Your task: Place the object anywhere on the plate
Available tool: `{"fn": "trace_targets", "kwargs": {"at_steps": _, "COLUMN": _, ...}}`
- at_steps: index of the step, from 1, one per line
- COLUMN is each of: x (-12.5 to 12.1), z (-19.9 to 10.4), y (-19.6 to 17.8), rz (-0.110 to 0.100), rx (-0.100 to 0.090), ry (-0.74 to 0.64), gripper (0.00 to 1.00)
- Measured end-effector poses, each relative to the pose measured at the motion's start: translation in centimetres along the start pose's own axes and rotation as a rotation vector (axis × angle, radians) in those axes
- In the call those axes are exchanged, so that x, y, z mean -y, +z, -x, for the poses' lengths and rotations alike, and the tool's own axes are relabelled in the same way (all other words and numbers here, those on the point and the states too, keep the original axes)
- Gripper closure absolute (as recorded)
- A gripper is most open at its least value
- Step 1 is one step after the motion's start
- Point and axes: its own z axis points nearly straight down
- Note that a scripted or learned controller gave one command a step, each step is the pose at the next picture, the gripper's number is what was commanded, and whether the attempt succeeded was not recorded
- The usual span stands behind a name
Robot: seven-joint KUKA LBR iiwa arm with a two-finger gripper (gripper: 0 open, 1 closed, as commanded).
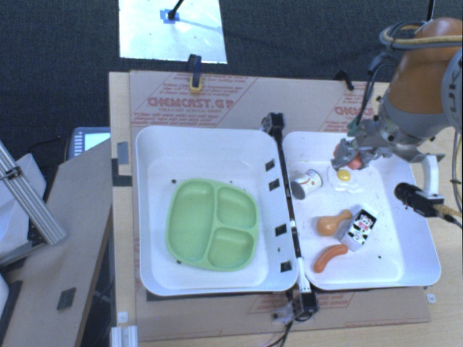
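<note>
The grey gripper (347, 159) hovers low over the right white bin (412, 266) beside a small orange-and-yellow toy (345, 175) — its grasp cannot be told — so picking seems underway, then a carry left to the green divided plate (211, 225).

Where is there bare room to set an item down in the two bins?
The green plate has all three compartments bare, and white floor rings it in the left bin. The right bin is crowded mid-floor around the cup, sausage and carton; its near-right corner is free.
</note>
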Motion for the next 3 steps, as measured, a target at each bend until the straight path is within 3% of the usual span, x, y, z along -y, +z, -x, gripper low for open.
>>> {"fn": "trace_targets", "kwargs": {"at_steps": 1, "x": 1.0, "z": -5.2, "y": 1.5, "rz": 0.000, "rx": 0.000, "ry": 0.000, "gripper": 1.00}}
{"fn": "trace_targets", "kwargs": {"at_steps": 3, "x": 2.1, "z": -14.2, "y": 1.1, "rz": 0.001, "rx": 0.000, "ry": 0.000, "gripper": 1.00}}
